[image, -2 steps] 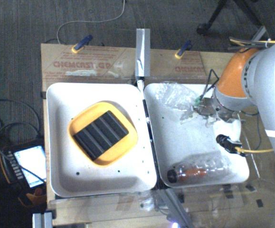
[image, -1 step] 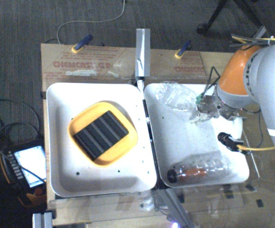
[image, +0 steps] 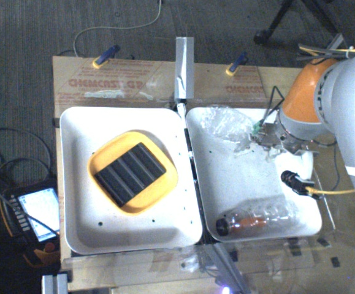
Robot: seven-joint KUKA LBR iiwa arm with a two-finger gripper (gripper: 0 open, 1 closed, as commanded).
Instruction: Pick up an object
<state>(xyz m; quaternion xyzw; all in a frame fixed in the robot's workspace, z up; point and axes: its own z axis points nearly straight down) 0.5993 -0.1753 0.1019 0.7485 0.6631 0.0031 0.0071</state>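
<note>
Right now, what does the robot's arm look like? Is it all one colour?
No, it has more than one colour. The arm is fat and rounded, pale grey, with a bright orange band near its wrist. Below the band sit darker metal parts. A thin yellow cable with a black plug on its end runs along beside it.

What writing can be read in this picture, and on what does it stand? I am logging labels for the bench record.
Red print on the cardboard sheet behind the left bin: it appears upside down and faded, too blurred to read.
Red print on the cardboard behind the right bin: also too faint to read.
Lit screen of the small device on the floor: too small to read.
Bottle: no label can be read.
</note>
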